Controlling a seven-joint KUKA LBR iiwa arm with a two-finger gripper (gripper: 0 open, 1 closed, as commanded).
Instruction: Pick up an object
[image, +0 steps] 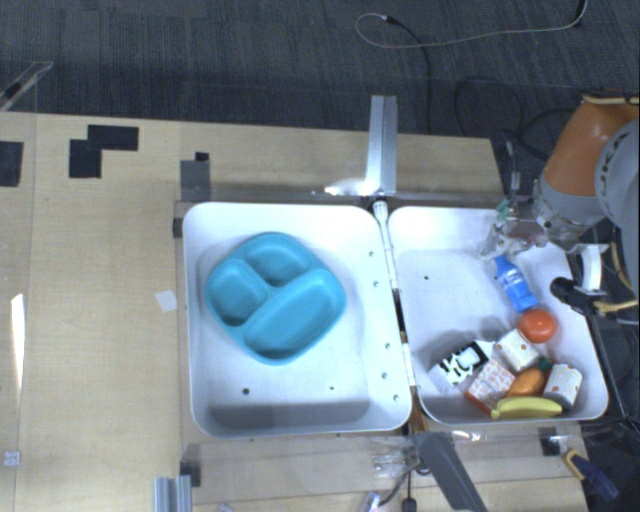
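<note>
The two-finger gripper (512, 232) hovered above the small blue plastic bottle (516, 282) in the right white bin (440, 290); its label was unreadable.

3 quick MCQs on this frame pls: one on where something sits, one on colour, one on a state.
1. Where does the blue divided plate lie?
A. in the left bin
B. in the right bin
C. on the bench outside the bins

2. What colour is the banana at the right bin's near edge?
A. green
B. yellow
C. purple

3. How does the blue bottle sit?
A. lying on the bin floor
B. lifted clear above the bins
C. stacked on the plate

Answers:
1 A, the plate rests on the floor of the left bin.
2 B, it is plainly yellow beside the orange carrot.
3 A, it lies flat on the right bin's floor, just below the gripper.
</note>
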